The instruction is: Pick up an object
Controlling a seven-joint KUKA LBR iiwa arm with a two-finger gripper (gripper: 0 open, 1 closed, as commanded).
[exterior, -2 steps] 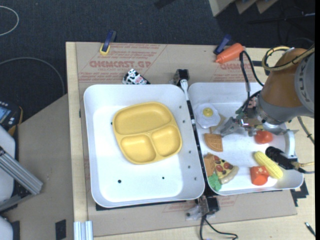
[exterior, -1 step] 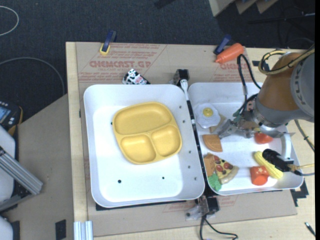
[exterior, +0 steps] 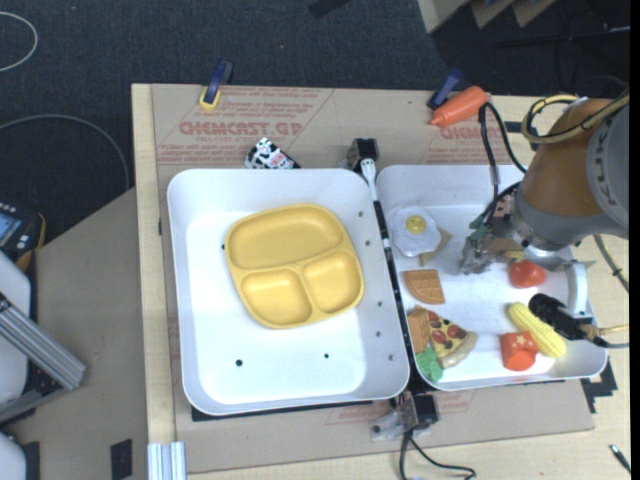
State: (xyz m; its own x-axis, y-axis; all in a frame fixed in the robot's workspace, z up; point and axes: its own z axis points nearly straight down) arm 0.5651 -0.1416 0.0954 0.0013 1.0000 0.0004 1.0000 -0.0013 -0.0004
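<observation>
**Inspector A:** Progress: nothing lifted yet, in our judgement. We find the claw (exterior: pixel 478 251) low in the right bin (exterior: pixel 470 183), over bare floor between the toy fried egg (exterior: pixel 414 227) and a red piece (exterior: pixel 527 272). Whether it is wide or narrow, we cannot tell.

**Inspector B:** Agreed; the grasp and lift remain. Likeliest target, we judge, is the toy corn cob (exterior: pixel 535 329), lying flat near the bin's right end, long axis running upper-left to lower-right.

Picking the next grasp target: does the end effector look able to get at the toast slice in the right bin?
Probably yes. The toast slice lies flat and uncovered on the right bin's floor, apart from the fried egg and pizza slice, and the end effector hovers just beside it.
</observation>
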